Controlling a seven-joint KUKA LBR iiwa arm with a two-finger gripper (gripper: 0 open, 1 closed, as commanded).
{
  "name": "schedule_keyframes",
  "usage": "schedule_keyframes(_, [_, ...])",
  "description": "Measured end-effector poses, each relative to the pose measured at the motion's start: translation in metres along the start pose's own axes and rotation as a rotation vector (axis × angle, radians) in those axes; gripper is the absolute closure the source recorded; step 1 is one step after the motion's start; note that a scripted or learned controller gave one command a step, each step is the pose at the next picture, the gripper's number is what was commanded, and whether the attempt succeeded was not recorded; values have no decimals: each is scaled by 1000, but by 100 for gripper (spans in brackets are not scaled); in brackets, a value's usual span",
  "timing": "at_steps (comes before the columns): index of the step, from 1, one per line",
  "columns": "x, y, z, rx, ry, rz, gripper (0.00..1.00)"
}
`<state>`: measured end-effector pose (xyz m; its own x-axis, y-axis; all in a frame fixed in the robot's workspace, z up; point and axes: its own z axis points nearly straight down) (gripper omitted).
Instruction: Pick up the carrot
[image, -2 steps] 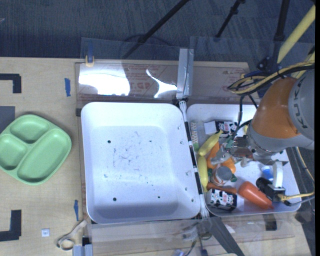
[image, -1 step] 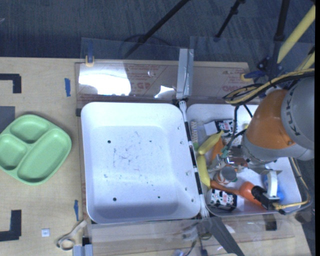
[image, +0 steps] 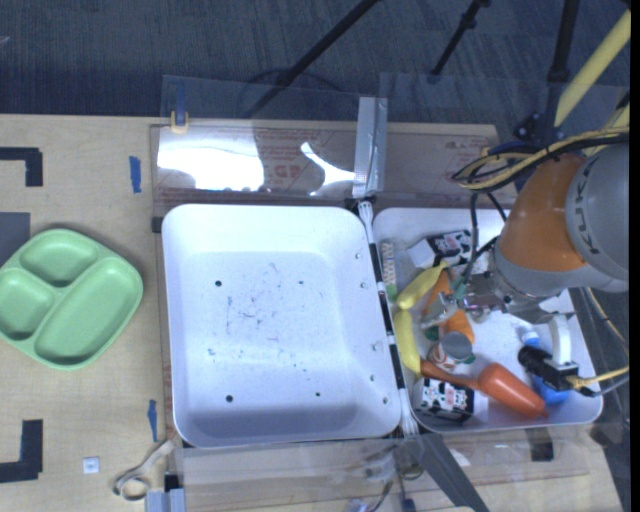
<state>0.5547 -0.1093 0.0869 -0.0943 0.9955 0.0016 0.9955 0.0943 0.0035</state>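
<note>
Camera view, right of frame: right bin (image: 585, 415) is holding clutter; the carrot (image: 505, 388) is lying near the bin's lower edge, long axis running upper-left to lower-right, thick end toward the lower right; a banana (image: 408, 318) is lying at its left, a blue object (image: 540, 362) at its right; the gripper (image: 462, 318) is hanging over the bin's middle, just up and left of the carrot; whether it is open or closed cannot be told; the carrot is lying apart from it, ungrasped; judged next: shifting down-right, aligning across the long axis; left bin (image: 270, 320), green tray (image: 65, 297) on the desk (image: 80, 180).
</note>
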Motion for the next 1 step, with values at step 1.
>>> schedule_keyframes(1, [-2, 1, -10, -4, -4, 3, 100])
